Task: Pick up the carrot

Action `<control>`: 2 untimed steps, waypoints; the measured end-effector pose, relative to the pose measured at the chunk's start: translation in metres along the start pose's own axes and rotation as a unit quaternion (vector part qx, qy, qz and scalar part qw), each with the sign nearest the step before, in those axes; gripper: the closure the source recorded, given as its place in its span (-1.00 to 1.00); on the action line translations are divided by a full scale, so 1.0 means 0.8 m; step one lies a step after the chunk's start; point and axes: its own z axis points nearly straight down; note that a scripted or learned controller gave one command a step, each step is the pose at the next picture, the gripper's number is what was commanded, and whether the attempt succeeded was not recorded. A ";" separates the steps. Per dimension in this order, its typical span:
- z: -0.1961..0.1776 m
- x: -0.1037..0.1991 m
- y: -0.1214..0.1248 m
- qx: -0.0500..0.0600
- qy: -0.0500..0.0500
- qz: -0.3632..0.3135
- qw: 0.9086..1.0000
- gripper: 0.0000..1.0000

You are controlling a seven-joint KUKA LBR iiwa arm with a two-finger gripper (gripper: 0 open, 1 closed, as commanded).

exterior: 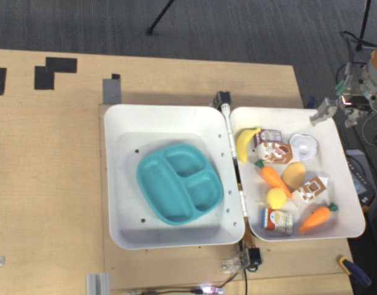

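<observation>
Nearest, at the right bin's (pixel 345 165) front edge, one carrot (pixel 315 219) lies clear of neighbours; another carrot (pixel 272 177) sits crowded mid-bin. Better to target the front one, closing across its width. The claw (pixel 323 110) hovers at the bin's far corner, apparently open.

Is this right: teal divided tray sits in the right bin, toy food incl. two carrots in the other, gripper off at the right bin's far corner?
Not quite. The camera view shows the teal divided tray in the left bin, not the right. The rest stands: the two carrots lie among the toy food in the right bin, and the gripper is by that bin's far right corner.
</observation>
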 end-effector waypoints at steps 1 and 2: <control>0.151 0.076 -0.068 0.007 0.004 0.000 1.000 -1.00; 0.189 0.157 -0.069 -0.001 0.002 0.046 0.999 -1.00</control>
